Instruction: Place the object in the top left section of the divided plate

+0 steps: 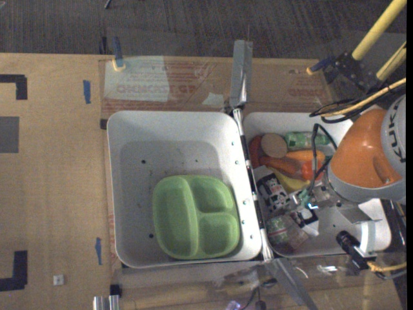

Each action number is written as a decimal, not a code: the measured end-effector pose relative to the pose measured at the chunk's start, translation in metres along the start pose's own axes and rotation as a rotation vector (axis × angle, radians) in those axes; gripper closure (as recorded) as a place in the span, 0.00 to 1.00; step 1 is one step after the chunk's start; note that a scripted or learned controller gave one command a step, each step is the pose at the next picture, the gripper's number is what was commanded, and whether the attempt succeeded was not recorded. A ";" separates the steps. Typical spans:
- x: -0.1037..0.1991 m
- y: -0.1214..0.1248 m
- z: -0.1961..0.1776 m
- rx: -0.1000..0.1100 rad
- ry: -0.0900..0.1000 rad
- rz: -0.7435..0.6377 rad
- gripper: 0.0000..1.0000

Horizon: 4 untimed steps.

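A green divided plate [193,216] lies in the left bin [129,147], toward its front right corner, with its sections bare. My gripper [303,206] reaches down into the right bin [335,228] from the right, among a pile of small objects. Just beside it lie a black-and-white packet [271,191] and a clear wrapped item [285,232]. Further back sit an orange carrot-like object [298,163], a round tan-and-red piece [270,146] and a green packet [303,138]. The arm's orange band [364,154] hides part of the bin.
A metal divider rail [241,76] stands between the bins at the back. Yellow-sleeved cables [381,24] run across the top right. The bench around the bins is brown board with blue tape marks [86,90].
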<state>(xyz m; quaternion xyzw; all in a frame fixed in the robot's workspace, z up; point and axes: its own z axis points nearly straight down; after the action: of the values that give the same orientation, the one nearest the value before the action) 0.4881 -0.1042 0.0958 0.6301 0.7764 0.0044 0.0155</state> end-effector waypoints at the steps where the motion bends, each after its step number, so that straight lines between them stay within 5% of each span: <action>1: 0.071 0.040 -0.086 0.031 0.019 0.023 1.00; 2: 0.019 0.017 -0.035 0.030 0.018 0.086 1.00; 3: 0.082 0.066 -0.086 0.025 0.021 -0.241 1.00; 4: 0.133 0.024 -0.091 0.018 0.022 -0.430 1.00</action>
<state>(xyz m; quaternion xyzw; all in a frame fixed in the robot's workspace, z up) 0.4820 0.0321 0.1845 0.4498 0.8931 0.0012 0.0019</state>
